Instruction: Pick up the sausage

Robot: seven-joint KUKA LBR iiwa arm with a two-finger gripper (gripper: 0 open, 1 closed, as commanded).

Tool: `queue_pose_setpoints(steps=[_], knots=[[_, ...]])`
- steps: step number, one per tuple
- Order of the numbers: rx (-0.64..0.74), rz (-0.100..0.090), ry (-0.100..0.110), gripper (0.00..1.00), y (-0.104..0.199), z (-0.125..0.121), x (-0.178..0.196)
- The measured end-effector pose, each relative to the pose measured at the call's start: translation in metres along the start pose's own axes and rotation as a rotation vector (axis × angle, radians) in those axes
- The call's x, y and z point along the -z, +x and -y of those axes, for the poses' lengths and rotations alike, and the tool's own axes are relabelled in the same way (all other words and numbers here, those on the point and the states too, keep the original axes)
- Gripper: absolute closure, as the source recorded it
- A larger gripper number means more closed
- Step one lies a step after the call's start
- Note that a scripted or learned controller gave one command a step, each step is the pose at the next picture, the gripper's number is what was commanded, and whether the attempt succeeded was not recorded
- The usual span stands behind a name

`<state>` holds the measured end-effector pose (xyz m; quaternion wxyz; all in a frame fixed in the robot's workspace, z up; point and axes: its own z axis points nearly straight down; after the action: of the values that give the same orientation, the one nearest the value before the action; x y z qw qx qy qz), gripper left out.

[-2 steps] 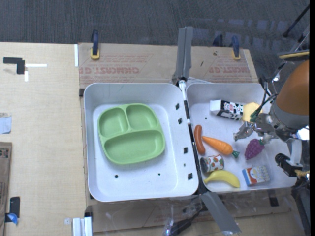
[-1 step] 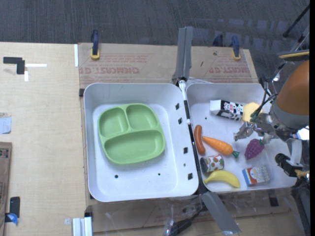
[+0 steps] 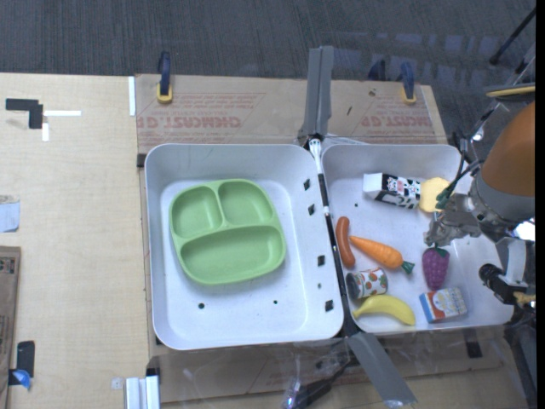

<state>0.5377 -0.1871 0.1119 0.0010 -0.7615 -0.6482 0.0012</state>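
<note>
Where cardboard (image 3: pixel 255 109) reads reversed "CHEMCAST GP" | sausage (image 3: pixel 344 239) touching carrot (image 3: pixel 377 251)

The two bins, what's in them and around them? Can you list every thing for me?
green plastic divided plate: one, green, left bin
red toy sausage: one, red, right bin, by the divider
orange toy carrot: one, orange, beside the sausage
yellow toy banana: one, yellow, right bin, front
small printed can: one, red and white, above the banana
purple toy grapes: one bunch, purple, right bin
black-and-white milk carton: one, right bin, back
small printed box: one, white and orange, front right
blue clamps: two, behind the bins
end effector: one, grey, above the grapes
</note>
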Motion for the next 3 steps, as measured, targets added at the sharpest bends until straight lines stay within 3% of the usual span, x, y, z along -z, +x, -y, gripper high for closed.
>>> queue_pose_setpoints(steps=[1,2,3], knots=[[0.001,0.000,0.000,0.00,0.000,0.000,0.000],[0.110,-0.010,0.000,0.00,-0.031,0.045,-0.020],[0.103,-0.004,-0.001,1.00,-0.034,0.045,-0.011]])
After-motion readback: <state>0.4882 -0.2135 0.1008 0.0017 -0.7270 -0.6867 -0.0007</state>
